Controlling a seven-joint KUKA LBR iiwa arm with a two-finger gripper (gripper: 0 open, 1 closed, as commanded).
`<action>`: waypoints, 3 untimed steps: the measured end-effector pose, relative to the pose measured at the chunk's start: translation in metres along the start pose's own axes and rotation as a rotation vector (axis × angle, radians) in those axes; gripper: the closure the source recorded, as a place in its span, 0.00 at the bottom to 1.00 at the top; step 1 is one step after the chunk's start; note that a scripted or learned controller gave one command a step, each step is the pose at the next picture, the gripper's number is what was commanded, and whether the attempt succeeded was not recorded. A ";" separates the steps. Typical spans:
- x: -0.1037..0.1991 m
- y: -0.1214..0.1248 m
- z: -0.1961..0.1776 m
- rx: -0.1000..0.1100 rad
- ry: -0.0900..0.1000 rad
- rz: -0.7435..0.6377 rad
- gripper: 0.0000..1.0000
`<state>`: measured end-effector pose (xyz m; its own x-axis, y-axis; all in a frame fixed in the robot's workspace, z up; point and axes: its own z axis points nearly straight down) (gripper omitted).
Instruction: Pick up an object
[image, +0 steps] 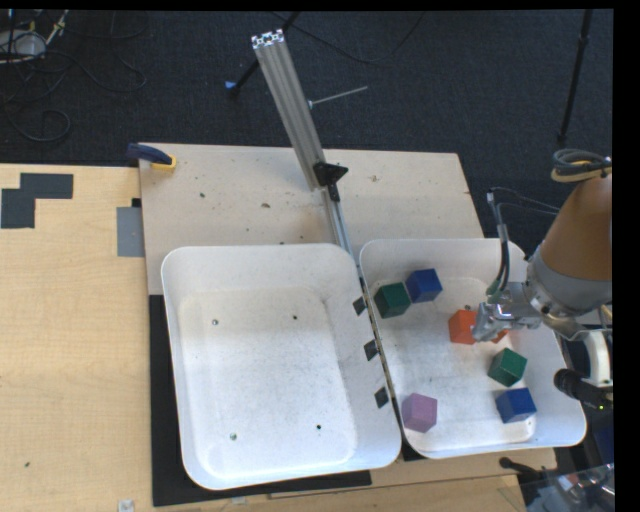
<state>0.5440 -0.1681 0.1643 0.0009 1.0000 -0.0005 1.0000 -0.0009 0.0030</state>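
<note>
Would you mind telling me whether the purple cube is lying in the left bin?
No, the purple cube lies in the right bin, near its lower left corner, just beside the wall it shares with the left bin.

Smooth white plastic bins (260, 300)

Both bins are white: the left bin (200, 300) is speckled with small dark flecks, and the right bin (470, 420) carries the cubes. Near its upper left sit a dark green cube (393, 299) and a blue cube (424, 284). An orange-red cube (462, 326) lies mid-bin. Lower right are a second green cube (508, 366) and a second blue cube (516, 404); a purple cube (419, 412) sits lower left. The surface (60, 350) is pale wood with grey patches.
</note>
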 end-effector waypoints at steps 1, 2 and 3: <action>-0.011 0.001 -0.057 -0.001 -0.001 -0.003 1.00; -0.011 0.002 -0.060 0.004 0.001 -0.003 1.00; 0.050 0.007 -0.062 0.006 0.004 -0.007 1.00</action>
<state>0.5507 -0.1179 0.2265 -0.0059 1.0000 0.0035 1.0000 0.0059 -0.0028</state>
